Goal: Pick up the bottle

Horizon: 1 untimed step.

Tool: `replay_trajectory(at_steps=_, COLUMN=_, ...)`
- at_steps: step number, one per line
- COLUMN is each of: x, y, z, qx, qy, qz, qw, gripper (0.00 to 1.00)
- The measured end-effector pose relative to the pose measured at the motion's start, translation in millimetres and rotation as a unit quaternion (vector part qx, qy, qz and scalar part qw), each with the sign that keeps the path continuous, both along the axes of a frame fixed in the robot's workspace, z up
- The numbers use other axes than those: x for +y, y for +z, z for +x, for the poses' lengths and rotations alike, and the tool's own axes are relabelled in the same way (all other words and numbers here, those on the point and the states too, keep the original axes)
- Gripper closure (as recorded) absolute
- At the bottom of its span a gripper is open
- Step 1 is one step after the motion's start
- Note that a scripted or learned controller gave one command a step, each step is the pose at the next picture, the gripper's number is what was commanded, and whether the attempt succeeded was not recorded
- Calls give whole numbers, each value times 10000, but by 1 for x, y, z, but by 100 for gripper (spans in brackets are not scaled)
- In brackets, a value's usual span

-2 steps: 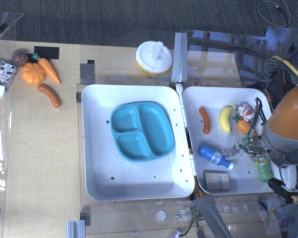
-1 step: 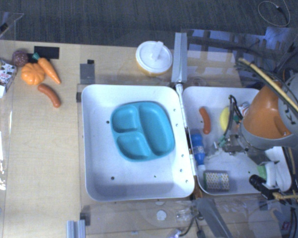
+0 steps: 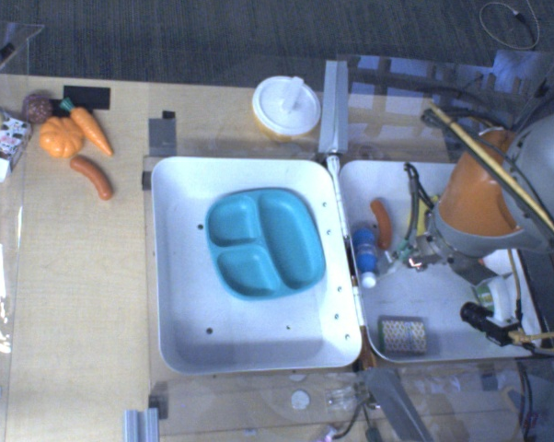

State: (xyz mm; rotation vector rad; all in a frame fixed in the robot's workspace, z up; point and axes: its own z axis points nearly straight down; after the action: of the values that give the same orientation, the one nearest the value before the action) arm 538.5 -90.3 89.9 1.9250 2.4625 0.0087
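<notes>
Two shallow white bins side by side on a pale counter (image 3: pixel 75 293), seen from the single overhead camera at a slant. In the right bin (image 3: pixel 443 330), the bottle (image 3: pixel 363 256): small, blue-bodied, white-capped, lying on its side hard against the left wall, just to the left of the end effector (image 3: pixel 415 258). Just beyond the bottle, a red sausage-shaped toy (image 3: pixel 380 222); nearer the camera than the end effector, a grey ridged block (image 3: pixel 402 335). Away to the far left, in the left bin (image 3: pixel 176 339), a blue divided tray (image 3: pixel 263 242). Beyond both bins, a white lidded cup (image 3: pixel 286 106); at the counter's far left corner, toy produce.

Likely light and rigid plastic, that bottle, smooth and round, apt to roll or skid if nudged. Best taken across the middle of the body, though the wall tight on its far side leaves little room for a finger there; possibly a need to approach from the open right side or along its length.

The end effector, low over the right bin below the orange band of the grey arm (image 3: pixel 479 201), close to the bottle but apparently not touching it. Tip lost among cables and shadow: cannot tell whether parted or together. Nothing visibly gripped.
</notes>
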Motion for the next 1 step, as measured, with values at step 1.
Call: replay_trajectory(at_steps=1, x=-13, y=25, z=56, qx=76, qy=304, qz=27, qw=9995, gripper=0)
